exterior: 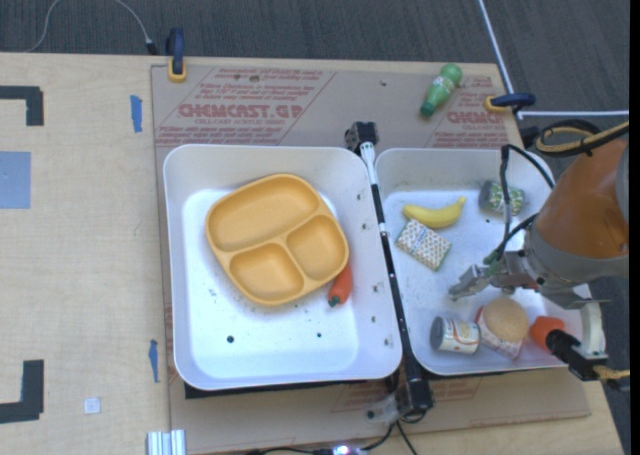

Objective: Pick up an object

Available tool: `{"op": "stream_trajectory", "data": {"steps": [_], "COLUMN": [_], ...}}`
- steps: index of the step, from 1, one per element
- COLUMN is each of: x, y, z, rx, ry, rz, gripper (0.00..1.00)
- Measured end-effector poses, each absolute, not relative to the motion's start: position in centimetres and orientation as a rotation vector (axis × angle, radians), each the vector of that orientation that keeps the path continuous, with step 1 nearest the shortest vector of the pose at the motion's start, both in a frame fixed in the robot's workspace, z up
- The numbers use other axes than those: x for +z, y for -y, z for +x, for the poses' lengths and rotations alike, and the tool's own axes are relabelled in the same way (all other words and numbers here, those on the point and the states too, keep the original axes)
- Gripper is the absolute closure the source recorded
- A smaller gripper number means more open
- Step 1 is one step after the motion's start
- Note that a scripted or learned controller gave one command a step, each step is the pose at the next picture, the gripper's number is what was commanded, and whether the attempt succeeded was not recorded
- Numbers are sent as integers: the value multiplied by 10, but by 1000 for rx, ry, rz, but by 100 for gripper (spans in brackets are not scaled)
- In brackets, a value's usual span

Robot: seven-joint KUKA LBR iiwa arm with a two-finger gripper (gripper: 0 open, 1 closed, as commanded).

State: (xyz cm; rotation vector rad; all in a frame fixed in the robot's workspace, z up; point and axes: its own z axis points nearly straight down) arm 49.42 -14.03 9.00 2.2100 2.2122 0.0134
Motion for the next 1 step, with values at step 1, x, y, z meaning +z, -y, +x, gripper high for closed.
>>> {"op": "stream_trajectory", "data": {"steps": [1], "x": [90], "y": [96], "z": [484], "rx": [11], "ry": [-2204], "rz": [2209], "gripper": [0]}}
